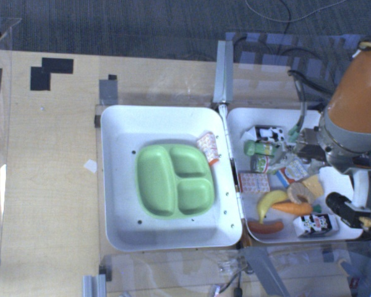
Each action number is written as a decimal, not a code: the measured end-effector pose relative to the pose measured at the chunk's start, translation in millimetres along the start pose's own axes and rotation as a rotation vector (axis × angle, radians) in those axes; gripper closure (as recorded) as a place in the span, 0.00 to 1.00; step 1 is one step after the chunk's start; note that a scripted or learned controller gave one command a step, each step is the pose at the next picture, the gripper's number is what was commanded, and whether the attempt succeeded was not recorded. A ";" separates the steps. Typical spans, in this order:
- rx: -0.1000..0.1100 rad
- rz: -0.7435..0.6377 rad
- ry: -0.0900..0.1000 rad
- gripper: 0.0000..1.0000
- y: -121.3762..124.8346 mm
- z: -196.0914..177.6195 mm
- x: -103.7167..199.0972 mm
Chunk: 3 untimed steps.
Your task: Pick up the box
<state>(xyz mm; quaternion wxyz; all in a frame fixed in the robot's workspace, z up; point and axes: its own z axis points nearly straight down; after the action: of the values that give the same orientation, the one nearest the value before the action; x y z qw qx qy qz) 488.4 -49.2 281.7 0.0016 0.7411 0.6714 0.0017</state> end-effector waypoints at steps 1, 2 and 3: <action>0.003 0.293 0.000 0.00 -8.1 30.5 71.9; -0.001 0.313 -0.001 0.00 85.4 -44.5 4.1; -0.002 0.090 -0.001 0.00 107.1 -104.4 -1.7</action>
<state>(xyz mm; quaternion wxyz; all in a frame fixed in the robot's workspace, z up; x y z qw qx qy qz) 594.3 -61.4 386.6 0.0025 0.7704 0.6375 0.0020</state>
